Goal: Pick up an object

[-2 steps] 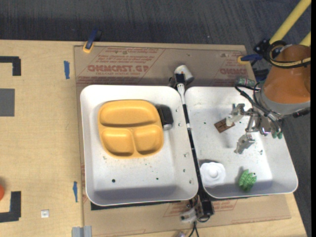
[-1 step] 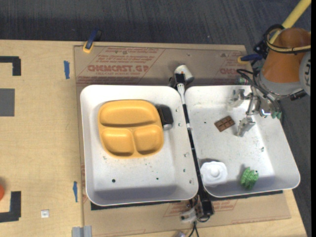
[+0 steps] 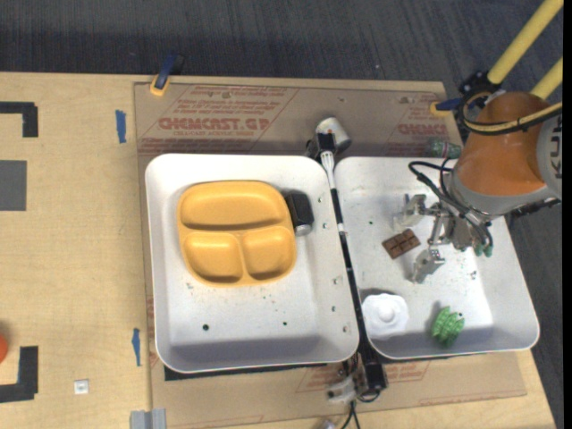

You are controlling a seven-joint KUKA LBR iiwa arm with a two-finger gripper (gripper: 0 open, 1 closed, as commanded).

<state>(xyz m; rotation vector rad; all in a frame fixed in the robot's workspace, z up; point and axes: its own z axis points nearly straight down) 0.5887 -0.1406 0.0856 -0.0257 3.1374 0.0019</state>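
My gripper (image 3: 418,238) hangs low over the right bin (image 3: 509,280), with the orange-banded arm reaching in from the right. Its fingers are spread open and I see nothing between them. A small brown ridged block (image 3: 401,242) lies on the bin floor just left of the fingertips. Near the front of the same bin sit a white rounded object (image 3: 386,313) and a green knobbly toy (image 3: 446,323). The left bin (image 3: 170,266) holds a yellow divided plate (image 3: 238,231) with a small black object (image 3: 298,209) against its right edge.
A black divider rail (image 3: 340,239) runs between the two bins. Cables and a yellow pole (image 3: 527,34) stand at the back right, behind the arm. The wooden bench (image 3: 71,239) extends to the left.
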